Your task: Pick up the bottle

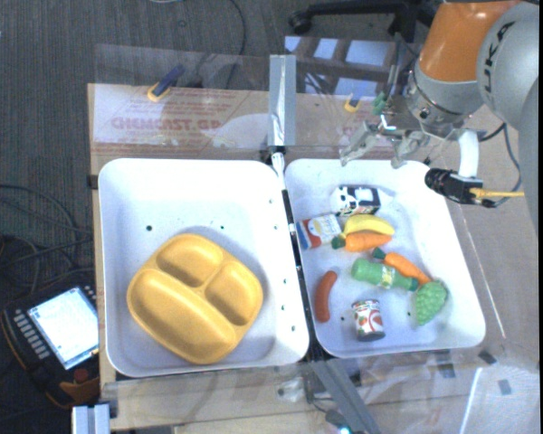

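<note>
arm (489, 43), grey with an orange band above the wrist, enters from the right and hangs over the far edge of the right bin (466, 283). the left bin (127, 206) carries a yellow divided tray (195, 295) and plays no part in the task.

gripper (373, 147) sits at the arm's lower end, above the far rim of the right bin; its fingers (351, 155) look spread apart, with nothing between them, so the tool reads as released.

green bottle (383, 273) lies on its side near the middle of the right bin, toward the viewer from the gripper and well apart from it, with other items in between. its long axis runs roughly left to right, slightly tilted, and which end is the cap cannot be told. judged from this, the coming move calls for travel toward the near side of the bin and jaws set across that axis.

close neighbours crowd the bottle: an orange carrot (405, 266) touches or nearly touches its far right side, a green leafy piece (430, 300) lies just beside its right end, a banana (366, 228) lies just beyond it, and a small can (368, 319) stands nearer the viewer. a red sausage (324, 295) lies to its left.

writing: faint red lettering on the board (163, 123) behind the left bin is too blurred to read; the labels on the small carton (321, 231) and on the can are not legible.
</note>
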Tool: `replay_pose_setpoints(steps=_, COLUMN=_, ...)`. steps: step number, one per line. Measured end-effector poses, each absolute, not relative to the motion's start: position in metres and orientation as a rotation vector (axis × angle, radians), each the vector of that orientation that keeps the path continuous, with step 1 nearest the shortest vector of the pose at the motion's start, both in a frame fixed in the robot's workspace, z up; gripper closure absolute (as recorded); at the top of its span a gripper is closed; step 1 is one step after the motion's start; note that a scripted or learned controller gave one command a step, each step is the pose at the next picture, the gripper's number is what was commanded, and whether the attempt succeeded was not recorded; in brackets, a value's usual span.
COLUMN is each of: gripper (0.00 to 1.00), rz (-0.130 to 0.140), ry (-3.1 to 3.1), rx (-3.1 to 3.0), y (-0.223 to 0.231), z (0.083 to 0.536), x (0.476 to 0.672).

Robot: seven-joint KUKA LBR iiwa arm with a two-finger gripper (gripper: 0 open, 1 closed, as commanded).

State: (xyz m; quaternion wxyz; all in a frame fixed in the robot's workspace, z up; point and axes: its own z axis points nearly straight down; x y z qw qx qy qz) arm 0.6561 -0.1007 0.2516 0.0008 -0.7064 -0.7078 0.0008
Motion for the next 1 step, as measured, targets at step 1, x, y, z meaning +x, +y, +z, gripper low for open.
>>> replay_pose_setpoints(steps=1, gripper=0.00, rz=-0.020, ry=-2.155, rx=-2.315, y=-0.0968, z=0.1198, x=0.6739)
